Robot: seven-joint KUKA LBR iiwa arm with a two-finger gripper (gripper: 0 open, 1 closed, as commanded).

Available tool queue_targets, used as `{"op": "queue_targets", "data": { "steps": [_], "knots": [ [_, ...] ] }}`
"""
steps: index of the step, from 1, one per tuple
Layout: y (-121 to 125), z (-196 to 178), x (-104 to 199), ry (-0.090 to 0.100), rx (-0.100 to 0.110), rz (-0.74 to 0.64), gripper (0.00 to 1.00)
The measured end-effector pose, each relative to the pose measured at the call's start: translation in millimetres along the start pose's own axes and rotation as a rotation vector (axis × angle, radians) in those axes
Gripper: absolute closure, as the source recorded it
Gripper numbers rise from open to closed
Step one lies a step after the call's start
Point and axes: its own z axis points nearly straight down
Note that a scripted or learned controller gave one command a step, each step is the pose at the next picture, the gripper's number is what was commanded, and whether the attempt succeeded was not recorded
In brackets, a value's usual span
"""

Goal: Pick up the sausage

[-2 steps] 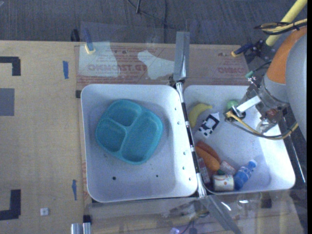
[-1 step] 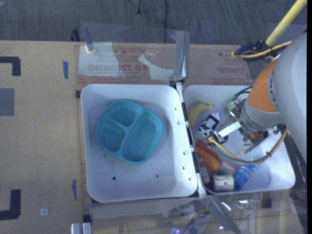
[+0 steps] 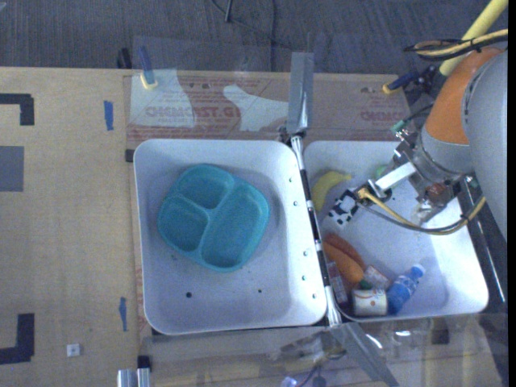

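The sausage (image 3: 343,258), an orange-brown elongated piece, lies in the right bin (image 3: 463,285) against its left wall, near the front. My gripper (image 3: 426,200) hangs over the right half of that bin, up and to the right of the sausage and well apart from it. The grey arm with its orange band comes in from the upper right and covers the bin's back right corner. I see nothing held at the gripper.
A yellow rounded object (image 3: 329,185) sits at the right bin's back left. A small blue bottle (image 3: 405,288) and a white and red container (image 3: 369,301) lie by the front wall, next to the sausage. A teal divided plate (image 3: 213,216) rests in the left bin (image 3: 161,297).
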Motion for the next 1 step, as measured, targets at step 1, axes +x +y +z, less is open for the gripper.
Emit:
{"op": "queue_targets", "data": {
  "steps": [1],
  "knots": [
    [0.6, -41.0, -19.8, 0.0, -0.001, -0.31, 0.0]
  ]
}}
